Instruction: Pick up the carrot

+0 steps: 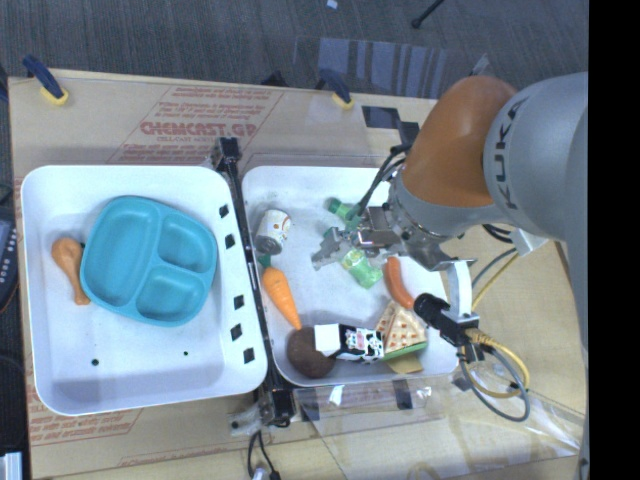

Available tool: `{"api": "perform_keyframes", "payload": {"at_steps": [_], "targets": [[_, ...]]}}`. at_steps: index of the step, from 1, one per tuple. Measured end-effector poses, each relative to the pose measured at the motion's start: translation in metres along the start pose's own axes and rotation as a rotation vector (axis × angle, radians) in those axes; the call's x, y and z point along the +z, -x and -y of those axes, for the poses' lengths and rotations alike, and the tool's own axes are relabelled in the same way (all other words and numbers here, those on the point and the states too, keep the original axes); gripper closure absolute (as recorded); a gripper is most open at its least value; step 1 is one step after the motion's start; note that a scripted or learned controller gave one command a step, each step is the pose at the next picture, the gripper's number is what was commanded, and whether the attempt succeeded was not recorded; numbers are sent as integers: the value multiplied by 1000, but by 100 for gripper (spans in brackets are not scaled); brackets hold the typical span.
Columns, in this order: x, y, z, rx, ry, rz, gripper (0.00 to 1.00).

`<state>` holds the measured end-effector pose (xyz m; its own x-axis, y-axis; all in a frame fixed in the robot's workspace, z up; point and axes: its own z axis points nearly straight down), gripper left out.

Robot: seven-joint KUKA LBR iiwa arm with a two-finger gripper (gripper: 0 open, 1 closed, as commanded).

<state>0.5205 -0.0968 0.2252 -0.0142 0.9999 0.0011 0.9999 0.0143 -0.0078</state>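
Orange and tapered, the carrot (281,296) lies in the right bin (300,183), close to that bin's left wall, its thick end up and its tip pointing down toward a brown rounded object (309,355). The gripper (338,243) hangs to the carrot's upper right, apart from it, above the middle of the same bin; nothing can be seen between its fingers, and whether they are spread or closed I cannot tell, since the wrist hides much of them.

"KUKA" runs in grey letters down the arm (505,158), beside its orange band. The cardboard (200,118) under the bins bears red print reading roughly "CHEMCAST GP"; the smaller lines are too fine to read.

Besides the carrot, the right bin holds a small white can (271,231) near its upper left, a green bottle-like item (360,266) just under the gripper, an orange-red sausage-shaped piece (398,282) to its right, a toy pizza slice (403,332), and a black-and-white carton with a cow pattern (349,341) touching the brown object.

The left bin (60,378) holds a teal divided plate (150,259) with a toy chicken drumstick (72,263) lying against its left edge.
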Motion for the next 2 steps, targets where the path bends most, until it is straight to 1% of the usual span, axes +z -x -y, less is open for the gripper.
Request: {"api": "perform_keyframes", "payload": {"at_steps": [1, 2], "targets": [[135, -6, 35, -13, -1, -3, 0], [124, -6, 35, -30, -4, -1, 100]]}}
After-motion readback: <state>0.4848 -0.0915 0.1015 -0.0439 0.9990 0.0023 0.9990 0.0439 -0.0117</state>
